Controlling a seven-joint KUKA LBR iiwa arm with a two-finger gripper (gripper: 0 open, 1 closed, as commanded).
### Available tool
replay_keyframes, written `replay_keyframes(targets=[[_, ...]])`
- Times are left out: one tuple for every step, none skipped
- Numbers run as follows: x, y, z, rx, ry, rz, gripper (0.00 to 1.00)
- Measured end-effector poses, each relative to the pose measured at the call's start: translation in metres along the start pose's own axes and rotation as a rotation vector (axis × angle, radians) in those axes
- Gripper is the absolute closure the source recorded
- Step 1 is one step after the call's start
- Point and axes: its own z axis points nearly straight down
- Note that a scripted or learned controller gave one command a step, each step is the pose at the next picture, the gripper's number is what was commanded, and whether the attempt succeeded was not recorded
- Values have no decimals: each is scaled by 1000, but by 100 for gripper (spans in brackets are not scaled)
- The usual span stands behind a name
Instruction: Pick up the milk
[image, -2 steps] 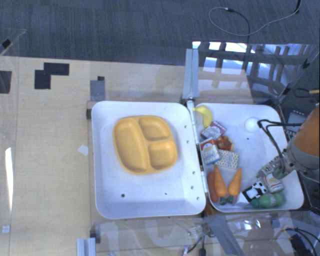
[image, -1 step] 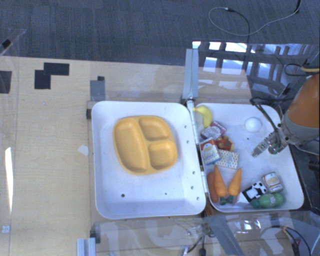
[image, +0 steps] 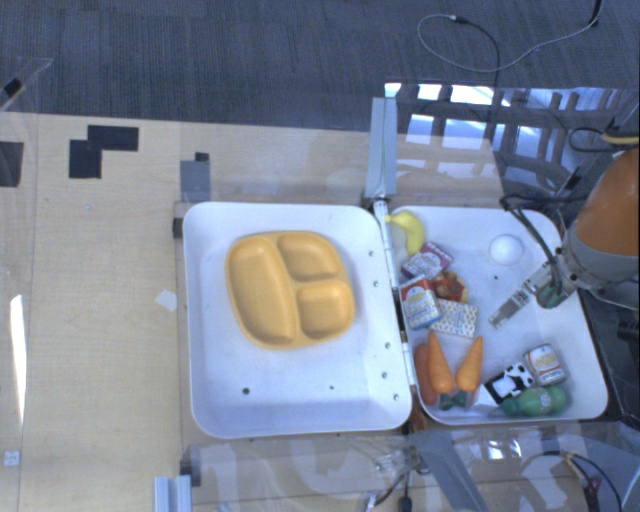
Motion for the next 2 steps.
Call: replay_keyframes(targets=[[36, -48, -19, -3, -3, -277, 0], [42, -34, 20, -1, -1, 29, 0]])
